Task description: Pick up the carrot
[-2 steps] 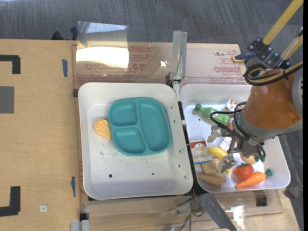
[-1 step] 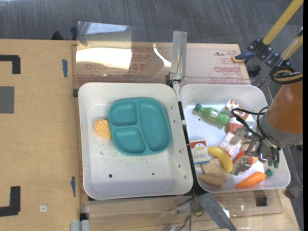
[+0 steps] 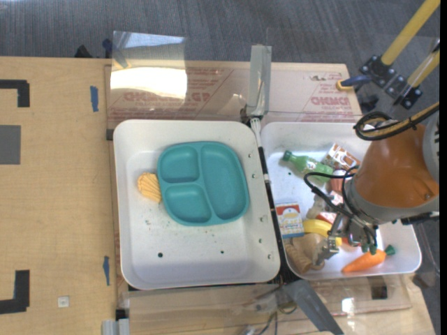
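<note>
Camera view: the carrot (image 3: 364, 260) lies in the right bin (image 3: 412, 262) near its front rim, and everything else is placed from it. The gripper (image 3: 340, 239) hangs just left of and above the carrot, not touching it, so this looks like the approach step; next it likely needs to shift right over the carrot. Whether the jaws are apart or together I cannot tell; clutter and the arm's orange band (image 3: 392, 169) blur them.
</note>
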Robot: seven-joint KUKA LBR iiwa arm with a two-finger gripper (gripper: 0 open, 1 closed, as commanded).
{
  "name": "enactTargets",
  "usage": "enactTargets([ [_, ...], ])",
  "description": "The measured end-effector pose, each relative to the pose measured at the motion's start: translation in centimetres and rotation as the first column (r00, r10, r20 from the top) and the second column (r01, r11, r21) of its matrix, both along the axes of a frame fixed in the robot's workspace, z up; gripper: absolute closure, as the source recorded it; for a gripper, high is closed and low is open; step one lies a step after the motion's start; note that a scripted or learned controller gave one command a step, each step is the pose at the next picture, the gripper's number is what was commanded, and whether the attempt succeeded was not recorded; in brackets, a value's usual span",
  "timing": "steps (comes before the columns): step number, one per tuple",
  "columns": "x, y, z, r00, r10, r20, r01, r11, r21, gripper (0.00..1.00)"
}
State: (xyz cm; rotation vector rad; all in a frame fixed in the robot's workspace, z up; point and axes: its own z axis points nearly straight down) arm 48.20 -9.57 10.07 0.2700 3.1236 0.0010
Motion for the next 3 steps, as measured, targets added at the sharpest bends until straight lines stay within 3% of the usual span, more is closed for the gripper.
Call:
enactTargets([
  [1,0.1,5.8,8.7,0.988,0.155,0.006,-0.155,0.988,-0.001,0.0],
  [2,0.3,5.8,9.6,0.988,0.156,0.009,-0.156,0.988,-0.002,1.0],
  [3,0.9,1.3,20.1,0.972,0.235,0.006,-0.235,0.972,-0.006,1.0],
])
